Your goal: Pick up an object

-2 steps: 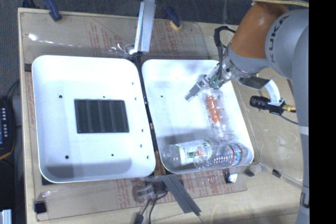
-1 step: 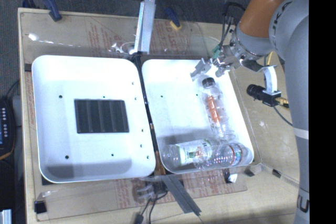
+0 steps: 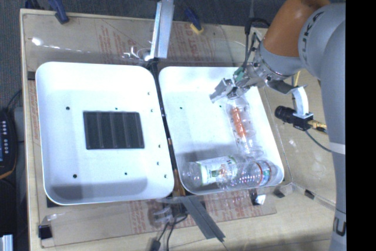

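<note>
My gripper (image 3: 225, 91) hangs over the back right part of the right bin (image 3: 182, 97). Just in front of it a clear plastic bottle with an orange inside (image 3: 241, 123) lies lengthwise along the bin's right wall, its top end close under the gripper. Whether they touch is unclear. Two more clear bottles lie across the front of this bin: one with a green label (image 3: 212, 171) and one with a red and blue label (image 3: 257, 173). In the left bin (image 3: 59, 91) rests a flat dark grey ribbed rectangle (image 3: 113, 130).
A metal bar (image 3: 163, 26) stands up behind the seam between the bins. Blue clamps (image 3: 57, 7) hold the board's back edge. The bare white floor of the right bin (image 3: 194, 126) lies left of the bottles.
</note>
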`<state>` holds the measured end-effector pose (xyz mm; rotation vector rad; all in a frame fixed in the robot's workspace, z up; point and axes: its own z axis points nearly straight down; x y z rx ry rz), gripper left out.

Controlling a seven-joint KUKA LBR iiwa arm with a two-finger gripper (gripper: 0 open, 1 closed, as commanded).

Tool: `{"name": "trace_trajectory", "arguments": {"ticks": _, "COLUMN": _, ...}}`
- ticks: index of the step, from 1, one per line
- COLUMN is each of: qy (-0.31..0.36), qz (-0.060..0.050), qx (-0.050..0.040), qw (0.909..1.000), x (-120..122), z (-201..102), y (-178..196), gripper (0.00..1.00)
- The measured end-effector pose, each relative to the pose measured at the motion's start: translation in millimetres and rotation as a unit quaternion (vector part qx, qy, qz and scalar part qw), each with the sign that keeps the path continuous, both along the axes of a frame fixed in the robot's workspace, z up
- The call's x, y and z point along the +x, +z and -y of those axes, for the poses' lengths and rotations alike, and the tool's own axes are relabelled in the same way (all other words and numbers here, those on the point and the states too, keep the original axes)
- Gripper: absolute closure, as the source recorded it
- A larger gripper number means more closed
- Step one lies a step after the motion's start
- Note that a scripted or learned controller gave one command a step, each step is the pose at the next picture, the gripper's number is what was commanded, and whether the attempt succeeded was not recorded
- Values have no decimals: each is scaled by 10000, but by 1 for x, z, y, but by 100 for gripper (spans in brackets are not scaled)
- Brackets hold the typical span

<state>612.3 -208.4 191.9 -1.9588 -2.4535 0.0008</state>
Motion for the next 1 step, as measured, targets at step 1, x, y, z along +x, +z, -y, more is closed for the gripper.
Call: {"name": "trace_trajectory", "arguments": {"ticks": 1, "qy": 199, "qz": -8, "qx": 1, "qw": 9998, "x": -23, "z": 0, "y": -18, "gripper": 0}}
